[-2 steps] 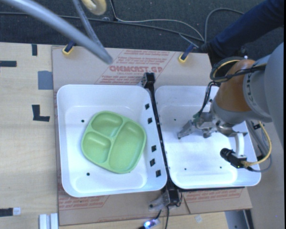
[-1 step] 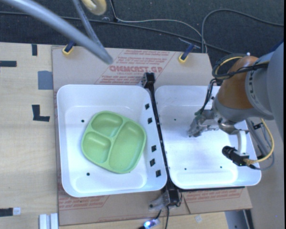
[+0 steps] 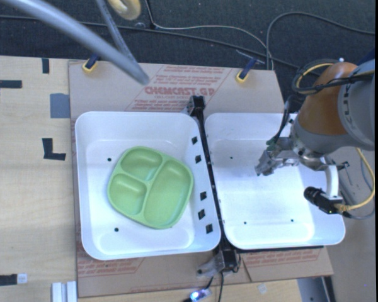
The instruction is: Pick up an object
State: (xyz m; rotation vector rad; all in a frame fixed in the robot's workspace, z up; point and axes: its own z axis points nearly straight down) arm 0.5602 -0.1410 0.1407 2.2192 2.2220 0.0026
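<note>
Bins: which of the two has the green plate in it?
The left bin. The green divided plate lies flat in its middle. The right bin has the gripper over its upper part, away from the plate.

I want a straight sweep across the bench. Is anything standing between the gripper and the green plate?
The gripper is over the right bin; the green plate lies in the left bin. The black divider between the bins crosses that path.

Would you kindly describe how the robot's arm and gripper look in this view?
The grey KUKA arm carries a broad orange band above the wrist. Yellow cables loop around it, and a black fitting sticks out below. The small metallic grey gripper looks dark and angular.
</note>
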